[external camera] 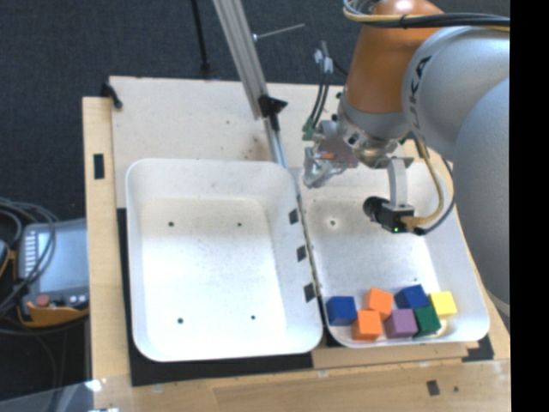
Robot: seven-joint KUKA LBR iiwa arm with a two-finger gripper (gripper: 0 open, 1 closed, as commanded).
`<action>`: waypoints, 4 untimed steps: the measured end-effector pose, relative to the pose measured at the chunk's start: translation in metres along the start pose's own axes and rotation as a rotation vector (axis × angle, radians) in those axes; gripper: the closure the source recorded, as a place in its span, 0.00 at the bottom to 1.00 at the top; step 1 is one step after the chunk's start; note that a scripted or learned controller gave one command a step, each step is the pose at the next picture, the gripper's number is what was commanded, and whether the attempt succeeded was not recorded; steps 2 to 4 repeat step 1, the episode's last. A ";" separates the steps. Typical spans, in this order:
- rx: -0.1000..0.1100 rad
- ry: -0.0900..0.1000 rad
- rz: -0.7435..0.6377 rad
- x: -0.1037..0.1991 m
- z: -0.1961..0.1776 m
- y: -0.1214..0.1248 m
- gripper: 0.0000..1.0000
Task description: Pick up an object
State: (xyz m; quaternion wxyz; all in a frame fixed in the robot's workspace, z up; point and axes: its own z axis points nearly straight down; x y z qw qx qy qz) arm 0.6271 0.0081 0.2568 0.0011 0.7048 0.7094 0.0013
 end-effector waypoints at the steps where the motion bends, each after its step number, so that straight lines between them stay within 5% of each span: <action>1: 0.002 -0.001 0.001 0.042 0.017 0.027 1.00; 4: 0.002 -0.001 0.001 0.042 0.017 0.027 1.00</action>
